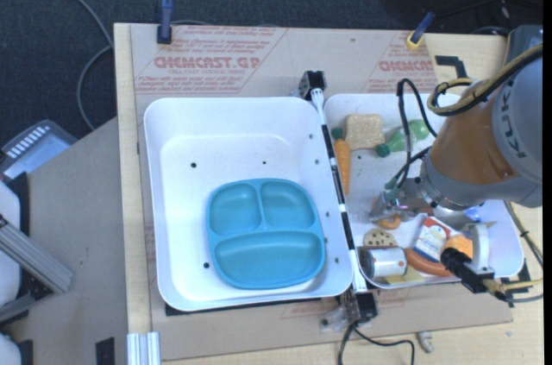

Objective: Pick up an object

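My gripper (390,206) is down inside the right bin (362,106), at its middle, under the grey and orange arm (479,152). Just below it lies a small orange piece (387,223). A brown round cookie (378,238) and a white and yellow block (385,261) sit in front of that. A red sausage (423,265), a white and red packet (429,235) and an orange item (457,247) lie at the front right. Behind the gripper are a tan bread slice (364,129), a carrot (343,166) and a green item (404,136).
The left bin (172,130) holds a blue divided plate (265,231). A black clip (311,82) sits at the back where the two bins meet. Cables (412,109) loop off the arm above the right bin. The arm hides the right bin's right half.
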`<state>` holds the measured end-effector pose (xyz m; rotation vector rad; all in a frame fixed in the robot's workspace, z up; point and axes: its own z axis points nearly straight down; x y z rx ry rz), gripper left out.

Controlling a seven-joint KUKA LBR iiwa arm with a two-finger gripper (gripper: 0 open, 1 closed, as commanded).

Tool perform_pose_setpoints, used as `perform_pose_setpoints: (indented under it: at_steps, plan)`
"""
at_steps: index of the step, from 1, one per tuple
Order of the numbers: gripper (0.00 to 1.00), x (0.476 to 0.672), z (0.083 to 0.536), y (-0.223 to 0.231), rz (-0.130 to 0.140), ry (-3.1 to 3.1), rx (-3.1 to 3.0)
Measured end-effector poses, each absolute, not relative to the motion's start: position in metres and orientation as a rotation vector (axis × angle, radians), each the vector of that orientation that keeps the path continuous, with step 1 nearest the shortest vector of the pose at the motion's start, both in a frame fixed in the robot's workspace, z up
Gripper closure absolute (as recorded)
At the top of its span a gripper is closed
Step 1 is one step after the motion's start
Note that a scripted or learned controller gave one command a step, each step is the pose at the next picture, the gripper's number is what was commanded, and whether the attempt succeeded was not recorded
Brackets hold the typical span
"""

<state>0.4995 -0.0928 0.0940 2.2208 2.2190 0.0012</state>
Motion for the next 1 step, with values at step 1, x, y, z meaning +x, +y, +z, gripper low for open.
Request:
perform_pose_setpoints:
  at_steps: [1]
  plan:
    - [1.0, 0.5261, 0.1849, -0.0246, 0.002, 2.223, 2.219]
